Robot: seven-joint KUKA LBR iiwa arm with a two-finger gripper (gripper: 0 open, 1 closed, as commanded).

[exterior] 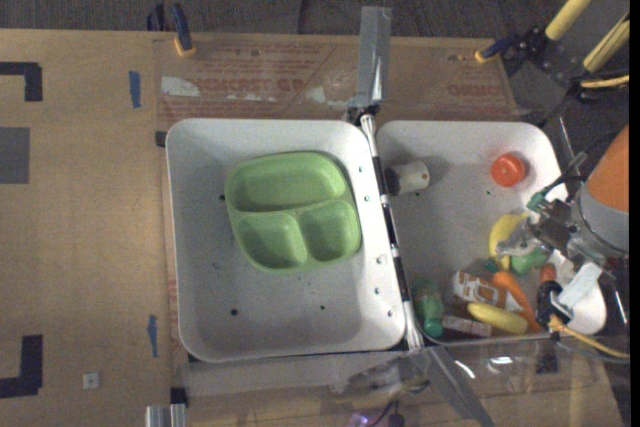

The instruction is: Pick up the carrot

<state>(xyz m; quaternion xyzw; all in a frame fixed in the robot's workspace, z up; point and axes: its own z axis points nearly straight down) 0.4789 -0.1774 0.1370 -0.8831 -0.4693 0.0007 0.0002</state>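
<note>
Two shallow white bins are seen side by side on the brown worktop (90, 215). The left bin (200, 315) is occupied by a green divided plate (292, 209), set slightly toward twelve o'clock of the bin's middle.

In the right bin (450, 215), the carrot (512, 292) is found toward the five o'clock corner, lying at a slant among a cluster of small things. A yellow banana-like piece (497, 318) is placed just beside it at seven o'clock, and a small packet with a brown and white label (476, 289) lies touching or nearly touching it at nine o'clock. A green bottle-shaped item (430, 307) is seen at the bin's left wall, near six o'clock. A second yellow piece (503, 233) is located at twelve o'clock of the carrot, and an orange-red round item (508, 169) sits apart near the bin's one o'clock region. A grey cylinder (407, 176) lies close to the dividing wall toward eleven o'clock.

The arm is brought in from three o'clock, its orange band (612, 175) visible at the frame edge. The tool (545, 240) is held low over the cluster, just at one o'clock of the carrot. Whether the tool is released or clenched cannot be told, and the carrot is not seen within it.
</note>
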